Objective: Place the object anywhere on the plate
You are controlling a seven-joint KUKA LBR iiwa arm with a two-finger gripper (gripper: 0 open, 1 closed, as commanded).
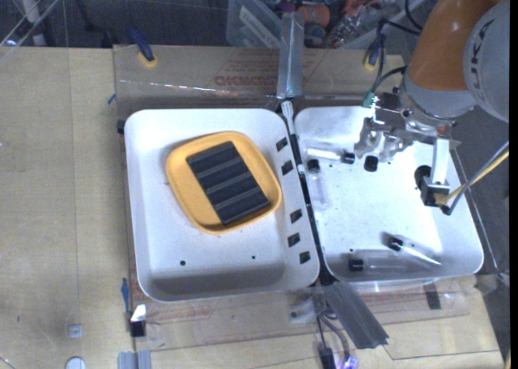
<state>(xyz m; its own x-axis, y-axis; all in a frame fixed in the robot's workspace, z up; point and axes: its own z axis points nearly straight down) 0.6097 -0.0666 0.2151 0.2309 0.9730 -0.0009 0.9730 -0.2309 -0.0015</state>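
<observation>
The plate [184,189] looks like smooth yellow plastic with a matt sheen; the black ribbed block [226,181] on it is dull and grooved. Both bins [150,197] are glossy white plastic. The desk [57,197] is pale, matt wood. The arm [453,36] looks semi-gloss.

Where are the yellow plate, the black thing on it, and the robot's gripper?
yellow plate [181,167]: camera view, bare left rim.
black ridged object [226,181]: camera view, its middle.
gripper [377,142]: camera view, between the fingertips.

I see a yellow plate [222,180] carrying a black ribbed object [226,180]. Both bins [154,222] are white. Arm [461,44] is grey with an orange band.
</observation>
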